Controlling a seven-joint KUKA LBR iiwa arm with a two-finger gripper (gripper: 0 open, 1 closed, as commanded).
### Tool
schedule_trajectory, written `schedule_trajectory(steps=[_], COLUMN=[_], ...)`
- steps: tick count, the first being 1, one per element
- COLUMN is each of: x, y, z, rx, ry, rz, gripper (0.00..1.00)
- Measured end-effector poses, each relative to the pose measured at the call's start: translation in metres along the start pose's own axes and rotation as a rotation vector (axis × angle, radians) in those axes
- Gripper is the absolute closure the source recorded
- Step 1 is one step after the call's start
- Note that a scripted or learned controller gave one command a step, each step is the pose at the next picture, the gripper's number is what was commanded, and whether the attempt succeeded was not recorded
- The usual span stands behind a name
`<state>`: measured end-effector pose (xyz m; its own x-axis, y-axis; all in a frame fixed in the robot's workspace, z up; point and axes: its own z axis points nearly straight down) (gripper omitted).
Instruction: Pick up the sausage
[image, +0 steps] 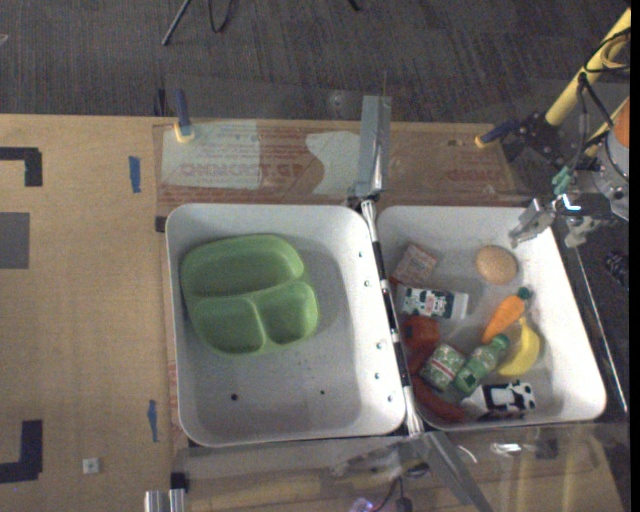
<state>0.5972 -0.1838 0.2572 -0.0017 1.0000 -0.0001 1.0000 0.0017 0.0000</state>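
The sausage (425, 397), as best I can make out, is the dark red thing lying along the left wall of the right bin (585, 375), close to the divider between the two bins; it is partly covered, so I would not swear to its shape. A green can (442, 366) and a small green bottle (481, 363) lie on top of it or right against it, and a milk carton (432, 301) sits just up-bin from it. Further from the sausage, toward the far side of the bin, are a carrot (505, 315), a banana (521, 349) and a pale round bun (496, 265).

The gripper (549, 216) hovers over the bin's far right corner, well apart from the sausage, with nothing between its fingers. They look spread.

So this is the approach step: nothing is grasped yet. The next move calls for crossing the bin toward the sausage, then coming down on whatever bare stretch of it the can and bottle leave free.
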Motion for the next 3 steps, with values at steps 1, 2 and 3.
schedule_trajectory(steps=[1,2,3], x=[0.075,0.086,0.086], y=[-0.024,-0.019,-0.017], z=[0.15,0.17,0.159], rx=[-0.004,-0.003,-0.009], ry=[-0.001,0.0,-0.001], rz=[0.097,-0.16,-0.158], gripper=[0.0,0.0,1.0])
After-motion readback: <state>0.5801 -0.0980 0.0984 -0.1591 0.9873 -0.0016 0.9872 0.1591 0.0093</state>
